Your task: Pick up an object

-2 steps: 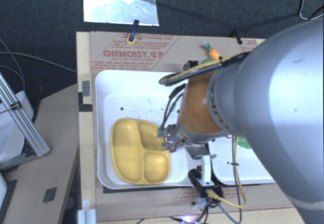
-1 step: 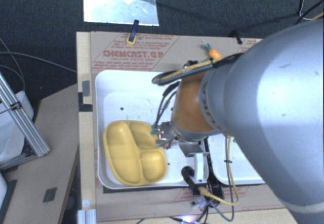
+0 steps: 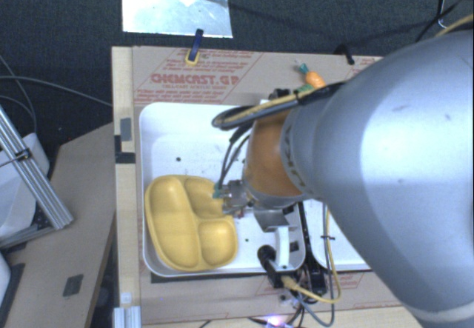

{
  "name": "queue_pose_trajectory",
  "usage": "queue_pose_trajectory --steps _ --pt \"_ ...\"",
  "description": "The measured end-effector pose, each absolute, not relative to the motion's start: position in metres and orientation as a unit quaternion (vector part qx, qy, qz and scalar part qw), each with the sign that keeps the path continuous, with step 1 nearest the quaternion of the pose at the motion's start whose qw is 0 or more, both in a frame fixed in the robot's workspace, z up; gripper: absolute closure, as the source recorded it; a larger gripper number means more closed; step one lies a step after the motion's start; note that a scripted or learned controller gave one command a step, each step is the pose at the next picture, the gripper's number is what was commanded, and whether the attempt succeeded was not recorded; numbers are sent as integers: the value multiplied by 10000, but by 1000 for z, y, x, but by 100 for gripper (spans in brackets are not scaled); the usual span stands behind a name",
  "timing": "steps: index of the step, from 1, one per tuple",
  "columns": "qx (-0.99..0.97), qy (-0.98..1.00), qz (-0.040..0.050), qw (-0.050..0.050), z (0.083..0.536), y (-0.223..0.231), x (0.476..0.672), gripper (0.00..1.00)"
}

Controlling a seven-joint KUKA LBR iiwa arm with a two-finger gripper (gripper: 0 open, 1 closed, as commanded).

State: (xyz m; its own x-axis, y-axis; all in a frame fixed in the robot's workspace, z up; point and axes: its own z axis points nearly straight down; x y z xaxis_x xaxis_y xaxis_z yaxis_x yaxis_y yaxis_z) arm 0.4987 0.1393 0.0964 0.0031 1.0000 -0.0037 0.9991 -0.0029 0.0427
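One big grey arm [image 3: 385,171] fills the near right of the view, reaching down and leftward into the left bin [image 3: 178,134], its orange band [image 3: 270,160] just above the wrist. The pincer [image 3: 229,201] sits low at the right edge of a yellow sectioned dish [image 3: 181,223], which lies in the bin's near-left corner; whether it is wide or narrow cannot be told. Cables [image 3: 244,112] loop over the wrist. Farther back, the tabletop [image 3: 196,78] bears red lettering.
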Motion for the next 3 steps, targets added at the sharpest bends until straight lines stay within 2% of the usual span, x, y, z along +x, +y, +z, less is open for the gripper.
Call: queue_pose_trajectory --steps 1,2,3 --pt "7082 7057 154 147 96 137 499 100" --pt "7059 7080 182 94 96 115 498 100" --pt "7059 7080 144 142 96 200 498 100"
